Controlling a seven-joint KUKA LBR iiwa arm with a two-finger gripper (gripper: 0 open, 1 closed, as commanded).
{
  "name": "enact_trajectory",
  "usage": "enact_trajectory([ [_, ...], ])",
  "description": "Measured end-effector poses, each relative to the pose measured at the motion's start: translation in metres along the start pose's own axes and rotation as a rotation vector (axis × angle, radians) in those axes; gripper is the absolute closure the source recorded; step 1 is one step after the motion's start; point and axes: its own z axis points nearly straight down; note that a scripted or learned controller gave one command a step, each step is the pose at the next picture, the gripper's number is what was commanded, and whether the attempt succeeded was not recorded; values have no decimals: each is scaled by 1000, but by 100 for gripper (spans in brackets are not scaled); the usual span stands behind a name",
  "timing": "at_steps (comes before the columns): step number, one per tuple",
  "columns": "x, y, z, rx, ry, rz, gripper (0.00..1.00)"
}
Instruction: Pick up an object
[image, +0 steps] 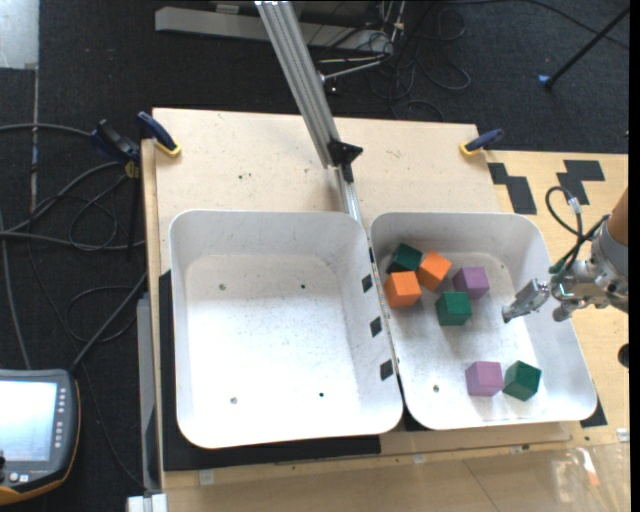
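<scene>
The right bin (560, 260) holds several small cubes. Near its back left sit a dark green cube (405, 258), two orange cubes (435, 270) (403, 288), a purple cube (472, 280) and a green cube (453, 307). Toward the front lie a purple cube (484, 378) and a green cube (522, 380), side by side. My gripper (542, 304) hovers over the bin's right side, to the right of the cluster and behind the front pair. It is open, with nothing between its fingers.
The left bin (190, 300) stands beside the right one, sharing a middle wall. A slanted metal rail (305, 85) runs from the back down to the bins' junction. Clamps sit at the board's back corners.
</scene>
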Motion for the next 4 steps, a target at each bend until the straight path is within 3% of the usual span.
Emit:
enact_trajectory([
  [1, 0, 1, -2, -5, -2, 0, 0],
  [3, 0, 2, 94, 0, 0, 2, 0],
  [4, 0, 3, 81, -7, -3, 1, 100],
])
